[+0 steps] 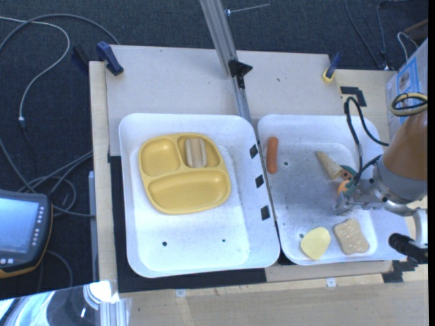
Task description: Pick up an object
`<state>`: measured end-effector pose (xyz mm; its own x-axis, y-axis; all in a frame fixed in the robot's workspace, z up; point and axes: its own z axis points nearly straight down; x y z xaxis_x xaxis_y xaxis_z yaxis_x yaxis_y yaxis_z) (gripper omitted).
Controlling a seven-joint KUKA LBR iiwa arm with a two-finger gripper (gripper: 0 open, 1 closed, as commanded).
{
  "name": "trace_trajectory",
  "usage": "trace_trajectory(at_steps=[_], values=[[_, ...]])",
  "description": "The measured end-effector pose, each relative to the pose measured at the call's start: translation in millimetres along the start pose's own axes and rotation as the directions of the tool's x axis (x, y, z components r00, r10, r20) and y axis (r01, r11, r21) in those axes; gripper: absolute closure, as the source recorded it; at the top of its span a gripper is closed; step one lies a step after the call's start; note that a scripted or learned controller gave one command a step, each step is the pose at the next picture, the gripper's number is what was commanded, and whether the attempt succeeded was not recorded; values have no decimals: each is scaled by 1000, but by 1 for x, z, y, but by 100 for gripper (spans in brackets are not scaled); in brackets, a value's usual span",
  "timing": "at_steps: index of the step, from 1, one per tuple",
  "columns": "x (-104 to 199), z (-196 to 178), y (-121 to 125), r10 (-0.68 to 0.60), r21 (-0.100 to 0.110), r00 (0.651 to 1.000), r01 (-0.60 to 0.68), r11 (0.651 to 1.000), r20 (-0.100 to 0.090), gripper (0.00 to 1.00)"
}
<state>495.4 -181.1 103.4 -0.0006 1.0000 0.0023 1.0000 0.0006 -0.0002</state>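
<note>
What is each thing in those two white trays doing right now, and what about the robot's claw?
Yellow divided plastic plate: flat in the left bin.
Tan roll: lying in the plate's upper right compartment.
Orange sausage: lying along the right bin's left wall.
Beige cone: on its side.
Yellow round piece: flat.
Tan cracker: flat beside it.
Gripper: low in the right bin.

Right bin: orange sausage (pixel 272 154) lies lengthwise at far-left wall; tan cone (pixel 328 164) mid-bin; yellow round piece (pixel 315 243) and beige cracker (pixel 351 237) side by side at near edge, below my wrist.
</note>
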Motion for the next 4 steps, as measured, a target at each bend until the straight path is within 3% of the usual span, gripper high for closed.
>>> trace_trajectory(at_steps=[3,4], values=[[-13,-158,10,-1,-7,1000,2,1000,5,100],[40,-165,14,-7,-2,1000,7,1000,0,100]])
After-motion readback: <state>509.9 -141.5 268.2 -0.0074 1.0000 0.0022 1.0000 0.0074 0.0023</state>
